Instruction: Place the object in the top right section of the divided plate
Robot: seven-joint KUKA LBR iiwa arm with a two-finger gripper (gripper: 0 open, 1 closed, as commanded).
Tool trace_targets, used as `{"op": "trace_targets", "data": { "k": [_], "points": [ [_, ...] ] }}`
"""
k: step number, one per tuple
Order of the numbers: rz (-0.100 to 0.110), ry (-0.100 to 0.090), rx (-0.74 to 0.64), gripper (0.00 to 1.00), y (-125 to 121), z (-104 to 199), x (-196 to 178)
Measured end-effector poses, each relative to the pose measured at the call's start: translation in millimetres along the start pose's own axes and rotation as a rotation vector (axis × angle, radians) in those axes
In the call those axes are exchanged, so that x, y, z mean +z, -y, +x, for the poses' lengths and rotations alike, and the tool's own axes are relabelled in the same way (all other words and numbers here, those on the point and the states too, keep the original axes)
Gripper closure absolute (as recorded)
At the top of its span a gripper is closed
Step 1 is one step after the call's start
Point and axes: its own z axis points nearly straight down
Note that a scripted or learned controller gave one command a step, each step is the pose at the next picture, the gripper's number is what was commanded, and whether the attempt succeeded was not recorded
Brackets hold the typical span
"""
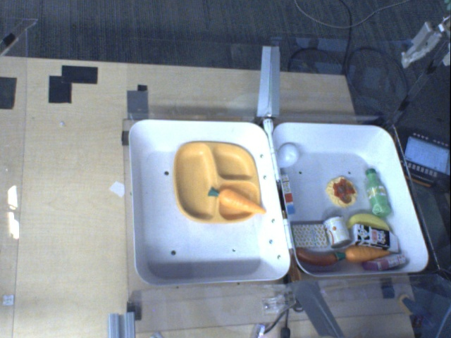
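A yellow divided plate (194, 178) lies in the left white bin (155, 252). An orange toy carrot (238, 202) with a small green top rests in the plate's lower right section, its tip pointing right over the rim. The plate's top right section (234, 161) holds nothing, and so does the large left section.
The right bin (317, 150) holds a small pizza slice (342, 191), a green bottle (377, 192), a banana (369, 221), a can (337, 232), a sausage (318, 257), a second carrot (366, 253) and a white ball (288, 153). A metal divider post (268, 83) stands between the bins.
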Motion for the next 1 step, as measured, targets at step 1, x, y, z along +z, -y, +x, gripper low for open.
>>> {"op": "trace_targets", "data": {
  "k": [1],
  "points": [
    [-0.008,0.004,-0.008,1.00,-1.8,2.4,-13.8]
  ]
}}
